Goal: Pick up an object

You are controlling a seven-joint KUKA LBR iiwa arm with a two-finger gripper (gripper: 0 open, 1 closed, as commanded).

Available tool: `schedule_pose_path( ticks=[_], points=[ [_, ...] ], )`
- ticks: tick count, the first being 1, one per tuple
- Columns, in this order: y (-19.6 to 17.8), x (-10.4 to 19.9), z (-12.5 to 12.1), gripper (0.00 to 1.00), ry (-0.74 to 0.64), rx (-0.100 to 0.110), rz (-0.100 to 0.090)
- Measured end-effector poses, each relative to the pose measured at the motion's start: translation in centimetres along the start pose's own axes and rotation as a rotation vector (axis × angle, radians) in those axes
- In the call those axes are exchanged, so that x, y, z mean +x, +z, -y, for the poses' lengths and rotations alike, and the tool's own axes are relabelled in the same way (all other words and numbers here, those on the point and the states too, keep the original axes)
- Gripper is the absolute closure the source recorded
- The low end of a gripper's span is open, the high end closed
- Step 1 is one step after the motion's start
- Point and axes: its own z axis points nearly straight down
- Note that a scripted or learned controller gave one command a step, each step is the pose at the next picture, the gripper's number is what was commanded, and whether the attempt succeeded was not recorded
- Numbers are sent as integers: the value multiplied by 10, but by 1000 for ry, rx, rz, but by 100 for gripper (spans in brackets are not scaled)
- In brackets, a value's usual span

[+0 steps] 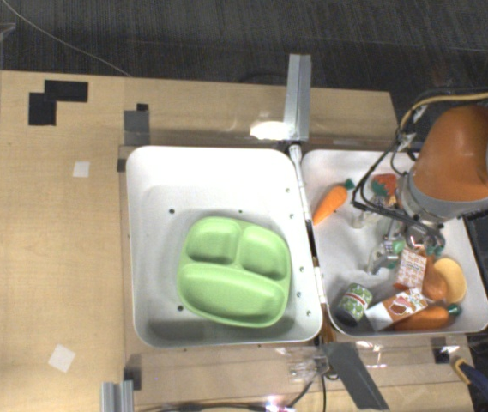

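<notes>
Right now I am reaching in from the right, my orange-banded wrist bending down over the right bin (482, 312), my gripper (391, 251) hanging just above its floor. Whether it is gripping anything, I cannot tell; a carrot (330, 202) is lying near its upper left, a small can (355, 302) below.

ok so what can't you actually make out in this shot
- Claw, camera view: small and glinting beneath the arm's wrist; whether it is open or shut cannot be told.
- Red item in the right bin: mostly covered by cables and the orange band.
- Small can: label too small to read.
- Carton: print too small.
</notes>
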Motion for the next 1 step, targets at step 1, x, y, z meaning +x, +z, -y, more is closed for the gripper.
schedule_pose_path(
  ticks=[1],
  points=[
    [-16,36,-17,0,78,-1,-6]
  ],
)
